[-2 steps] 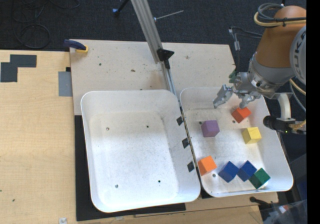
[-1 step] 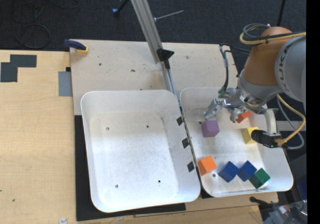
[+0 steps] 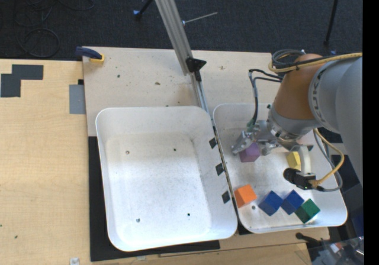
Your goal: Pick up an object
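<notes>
My gripper (image 3: 249, 144) is hanging over the right bin (image 3: 337, 213), seemingly clasping a purple block (image 3: 251, 152); I'm judging the lift-out remaining.

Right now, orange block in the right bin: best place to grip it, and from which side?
Grip the orange block across two opposite flat side faces, coming straight down from above. It sits flat near the right bin left wall, with a gap to the blue blocks, so the jaws probably have room on those sides.
</notes>
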Action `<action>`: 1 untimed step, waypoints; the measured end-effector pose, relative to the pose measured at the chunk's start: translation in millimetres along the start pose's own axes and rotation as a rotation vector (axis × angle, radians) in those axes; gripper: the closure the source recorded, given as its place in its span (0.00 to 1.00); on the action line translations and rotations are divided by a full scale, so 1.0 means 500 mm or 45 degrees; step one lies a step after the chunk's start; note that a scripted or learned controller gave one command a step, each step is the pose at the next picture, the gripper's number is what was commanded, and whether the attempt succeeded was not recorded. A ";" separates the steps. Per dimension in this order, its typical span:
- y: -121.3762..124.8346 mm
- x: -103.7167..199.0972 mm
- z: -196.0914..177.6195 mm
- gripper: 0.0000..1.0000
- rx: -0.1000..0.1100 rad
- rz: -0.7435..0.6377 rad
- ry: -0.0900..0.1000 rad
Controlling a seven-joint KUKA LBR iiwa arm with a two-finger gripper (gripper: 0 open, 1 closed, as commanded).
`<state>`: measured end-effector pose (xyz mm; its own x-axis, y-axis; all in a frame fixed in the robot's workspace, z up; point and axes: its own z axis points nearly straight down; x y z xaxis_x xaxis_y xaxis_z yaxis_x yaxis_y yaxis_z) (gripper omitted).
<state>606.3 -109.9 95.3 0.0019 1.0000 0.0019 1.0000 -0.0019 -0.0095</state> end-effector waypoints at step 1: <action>0.001 -0.005 -0.026 1.00 -0.004 0.010 -0.001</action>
<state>606.9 -112.7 108.5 0.0099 1.0000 0.0012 0.9999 -0.0099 -0.0064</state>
